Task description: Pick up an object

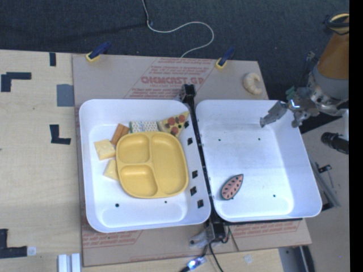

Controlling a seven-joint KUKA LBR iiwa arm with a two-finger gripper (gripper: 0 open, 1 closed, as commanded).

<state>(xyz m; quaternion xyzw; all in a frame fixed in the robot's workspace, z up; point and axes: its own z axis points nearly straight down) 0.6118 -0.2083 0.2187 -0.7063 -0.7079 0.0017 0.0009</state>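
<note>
A pink oval piece with dark seeds (pixel 231 186) lies flat near the front left of the right bin (pixel 295 169). My gripper (pixel 283 117) hovers over that bin's back right corner, well away from the pink piece. Its fingers (pixel 272 114) are spread and open, with nothing between them. In the left bin (pixel 91 152) a yellow divided plate (pixel 152 164) sits in the middle. Small toy food pieces lie around it: a pizza slice (pixel 174 123), an orange strip (pixel 118 134) and pale crackers (pixel 105 149).
A cream lump (pixel 253 83) rests on the cardboard behind the right bin. Clamps (pixel 98 51) (pixel 225 56) hold the cardboard's back edge, and a white cable (pixel 187 30) loops behind. A black divider (pixel 193 146) runs between the bins.
</note>
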